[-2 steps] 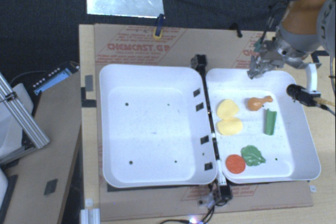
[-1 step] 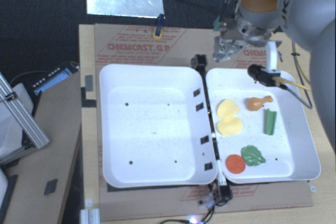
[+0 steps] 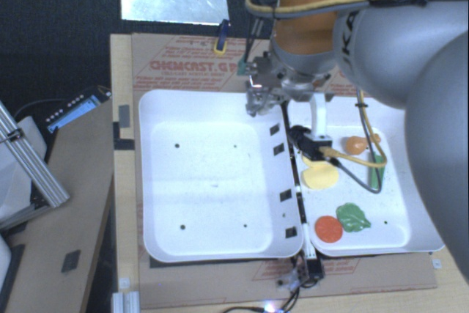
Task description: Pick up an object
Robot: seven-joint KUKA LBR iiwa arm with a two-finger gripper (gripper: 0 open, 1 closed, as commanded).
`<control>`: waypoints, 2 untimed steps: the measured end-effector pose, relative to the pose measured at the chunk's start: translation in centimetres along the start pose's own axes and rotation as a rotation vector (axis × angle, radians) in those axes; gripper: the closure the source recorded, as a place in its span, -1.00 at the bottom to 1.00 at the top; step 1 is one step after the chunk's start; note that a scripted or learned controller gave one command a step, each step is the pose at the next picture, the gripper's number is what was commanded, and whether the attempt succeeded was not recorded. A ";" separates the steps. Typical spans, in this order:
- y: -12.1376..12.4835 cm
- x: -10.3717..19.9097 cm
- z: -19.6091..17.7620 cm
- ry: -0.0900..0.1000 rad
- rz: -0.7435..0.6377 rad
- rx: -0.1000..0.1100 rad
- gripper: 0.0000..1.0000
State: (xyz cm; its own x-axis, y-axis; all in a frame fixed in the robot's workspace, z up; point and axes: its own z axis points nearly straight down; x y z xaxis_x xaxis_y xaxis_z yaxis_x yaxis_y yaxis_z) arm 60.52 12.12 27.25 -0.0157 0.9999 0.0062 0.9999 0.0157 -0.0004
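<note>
White right bin (image 3: 385, 227), at 4 o'clock, holds 4 things: an orange piece (image 3: 355, 144), a yellow disc (image 3: 320, 177) at its 7 o'clock, and a green lump (image 3: 353, 217) touching a red disc (image 3: 329, 229). The pincer (image 3: 254, 106) hangs over the left bin (image 3: 205, 179) at its 1 o'clock corner; released or clenched, I cannot tell.

One fixed overhead camera looks slantwise, seemingly from near, down on the left bin (image 3: 205, 172) and right bin (image 3: 385, 227) together.
</note>
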 end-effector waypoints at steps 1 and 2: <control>-0.2 6.8 1.1 -0.003 0.004 -0.001 1.00; 2.5 11.6 1.5 -0.003 0.007 -0.003 1.00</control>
State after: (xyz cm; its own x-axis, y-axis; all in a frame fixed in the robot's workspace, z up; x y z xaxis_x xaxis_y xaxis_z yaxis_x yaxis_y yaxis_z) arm 62.86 23.77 25.83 -0.0085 1.0000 0.0030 1.0000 0.0085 0.0029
